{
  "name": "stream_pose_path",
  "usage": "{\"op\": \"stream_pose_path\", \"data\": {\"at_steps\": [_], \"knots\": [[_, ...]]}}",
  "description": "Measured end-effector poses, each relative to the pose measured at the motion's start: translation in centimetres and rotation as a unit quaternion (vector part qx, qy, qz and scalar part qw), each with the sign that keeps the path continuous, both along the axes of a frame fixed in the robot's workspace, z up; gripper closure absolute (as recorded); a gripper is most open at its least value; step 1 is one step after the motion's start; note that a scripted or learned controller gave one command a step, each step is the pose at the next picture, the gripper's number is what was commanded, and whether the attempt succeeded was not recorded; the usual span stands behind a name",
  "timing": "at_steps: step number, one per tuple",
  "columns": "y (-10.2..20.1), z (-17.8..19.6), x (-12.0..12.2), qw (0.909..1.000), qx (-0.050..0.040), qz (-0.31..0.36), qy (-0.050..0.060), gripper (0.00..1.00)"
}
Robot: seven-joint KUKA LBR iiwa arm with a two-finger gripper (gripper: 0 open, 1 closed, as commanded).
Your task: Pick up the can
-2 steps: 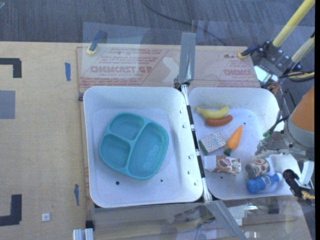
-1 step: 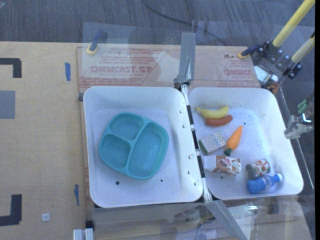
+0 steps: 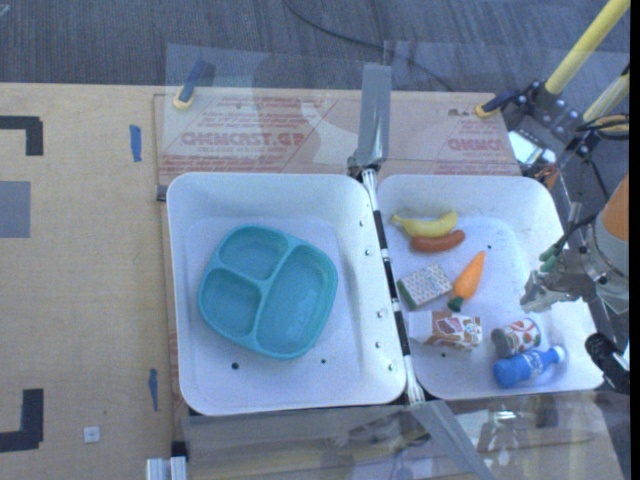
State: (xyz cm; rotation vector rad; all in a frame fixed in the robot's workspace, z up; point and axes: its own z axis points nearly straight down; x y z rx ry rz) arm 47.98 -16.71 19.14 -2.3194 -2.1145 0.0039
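Nearest to the camera, at the front edge of the right bin, a blue bottle lies on its side, and the can lies just behind it, almost touching, also tipped over. On the can's left sits a small carton; further back are a carrot, a checked packet, a sausage and a banana. The pincer hangs just above and behind the can, probably lined up for a descent onto it; nothing is between its fingers, but whether they are spread or closed I cannot tell. Because the can lies so close to the bottle, I judge that a grasp may catch both. The left bin on the counter carries a teal divided plate.
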Motion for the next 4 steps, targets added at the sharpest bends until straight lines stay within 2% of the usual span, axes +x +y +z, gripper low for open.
{"op": "stream_pose_path", "data": {"at_steps": [1, 2, 3, 4], "knots": [[0.0, 0.0, 0.0, 1.0000, 0.0001, 0.000, 0.000, 0.00], [-2.2, -10.4, 0.3, 0.9998, 0.0002, -0.019, -0.005, 0.00], [-2.5, -9.6, 0.4, 0.9997, -0.0006, -0.021, -0.007, 1.00], [-4.6, -7.6, 0.0, 0.9949, -0.0009, -0.101, -0.001, 1.00]]}}
